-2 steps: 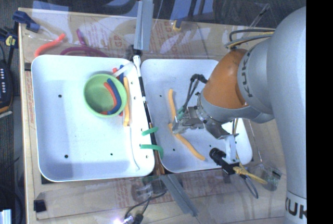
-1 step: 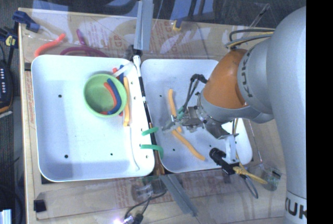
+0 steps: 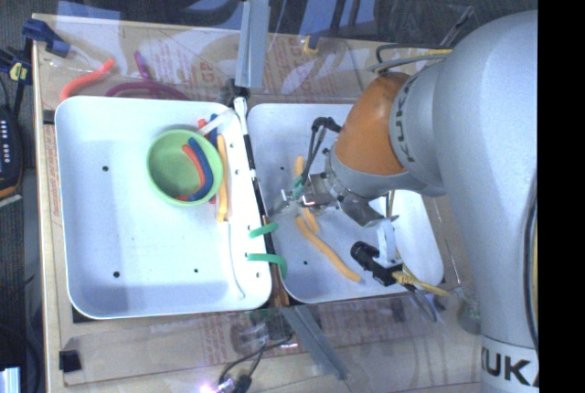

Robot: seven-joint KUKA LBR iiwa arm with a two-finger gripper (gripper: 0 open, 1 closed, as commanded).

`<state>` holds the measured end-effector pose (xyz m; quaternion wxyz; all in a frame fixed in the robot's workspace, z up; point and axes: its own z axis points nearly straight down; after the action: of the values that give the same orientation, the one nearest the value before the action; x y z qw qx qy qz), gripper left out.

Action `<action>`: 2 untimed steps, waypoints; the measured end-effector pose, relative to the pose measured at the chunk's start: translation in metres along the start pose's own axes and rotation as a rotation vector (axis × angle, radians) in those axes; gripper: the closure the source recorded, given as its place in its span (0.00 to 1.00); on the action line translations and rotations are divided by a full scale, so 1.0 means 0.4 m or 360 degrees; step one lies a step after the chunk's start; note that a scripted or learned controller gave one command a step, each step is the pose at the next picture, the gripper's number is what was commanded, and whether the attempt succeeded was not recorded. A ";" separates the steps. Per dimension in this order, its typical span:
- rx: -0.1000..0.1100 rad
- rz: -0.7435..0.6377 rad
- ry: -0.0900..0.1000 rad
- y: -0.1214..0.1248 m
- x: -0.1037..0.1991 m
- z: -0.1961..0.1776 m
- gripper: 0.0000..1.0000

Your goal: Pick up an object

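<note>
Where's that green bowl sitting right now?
The green bowl sits in the left bin, in its upper right part near the wall shared with the right bin, with red, blue and orange curved pieces resting inside and beside it.

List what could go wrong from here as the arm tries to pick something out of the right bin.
1. The gripper hangs low in the right bin by thin yellow strips; they lie flat and may slip out of a pinch.
2. The gripper works close to the wall where the two bins meet, so it could bump or shift a bin.
3. The arm's wrist covers much of that bin from the camera, so a failed grasp may be hard to spot.
</note>
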<state>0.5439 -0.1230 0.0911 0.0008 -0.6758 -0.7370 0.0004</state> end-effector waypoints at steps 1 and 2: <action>0.0000 0.0247 0.0001 -0.174 -0.070 -0.002 0.00; -0.0002 0.0233 -0.0001 -0.171 -0.070 -0.031 1.00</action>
<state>0.4784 -0.1570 0.1035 0.0000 -0.7280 -0.6856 0.0003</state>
